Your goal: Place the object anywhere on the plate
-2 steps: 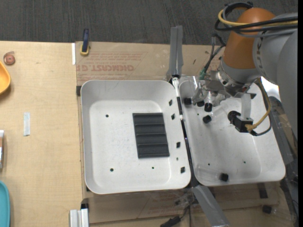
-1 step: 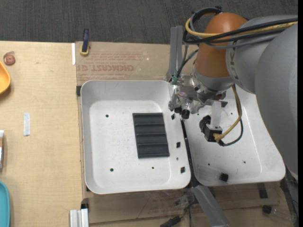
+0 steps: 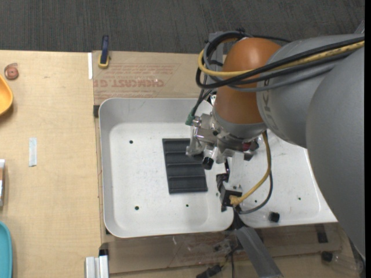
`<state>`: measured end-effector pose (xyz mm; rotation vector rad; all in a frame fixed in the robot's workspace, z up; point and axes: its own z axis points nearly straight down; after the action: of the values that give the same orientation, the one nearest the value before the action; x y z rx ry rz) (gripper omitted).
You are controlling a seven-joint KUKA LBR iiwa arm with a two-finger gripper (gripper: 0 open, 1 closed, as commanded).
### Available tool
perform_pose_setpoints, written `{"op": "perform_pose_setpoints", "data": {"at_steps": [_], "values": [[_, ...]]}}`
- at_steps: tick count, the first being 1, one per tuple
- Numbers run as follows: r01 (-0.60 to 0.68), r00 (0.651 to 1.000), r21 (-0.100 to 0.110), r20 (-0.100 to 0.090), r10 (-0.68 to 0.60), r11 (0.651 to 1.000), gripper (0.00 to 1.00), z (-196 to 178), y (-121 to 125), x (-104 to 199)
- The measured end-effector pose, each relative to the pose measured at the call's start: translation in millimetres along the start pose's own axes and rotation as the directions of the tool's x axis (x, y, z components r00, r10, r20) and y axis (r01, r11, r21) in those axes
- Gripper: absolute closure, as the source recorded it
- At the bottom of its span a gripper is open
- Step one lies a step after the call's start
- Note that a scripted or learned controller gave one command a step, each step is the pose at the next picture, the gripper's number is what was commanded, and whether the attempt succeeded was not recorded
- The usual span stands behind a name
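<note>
The grey arm's orange wrist band [image 3: 246, 77] and looped yellow cables [image 3: 264, 184] hang over the white bin [image 3: 116, 172], hiding the gripper [image 3: 203, 149] so its state cannot be told, just right of a flat black ribbed rectangular object [image 3: 182, 167] on the speckled bin floor

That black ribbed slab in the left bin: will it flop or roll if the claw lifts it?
The black ribbed slab looks flat and straight-edged, so probably stiff. Lying flat on the white bin, it shouldn't roll. Its grooves may aid grip.
</note>
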<state>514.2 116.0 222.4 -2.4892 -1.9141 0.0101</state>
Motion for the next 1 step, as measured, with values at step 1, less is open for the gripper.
{"op": "perform_pose_setpoints", "data": {"at_steps": [1], "values": [[0.248, 0.969, -0.002, 0.0, -0.248, 0.969, 1.0, -2.9, -10.7, 54.8]]}}
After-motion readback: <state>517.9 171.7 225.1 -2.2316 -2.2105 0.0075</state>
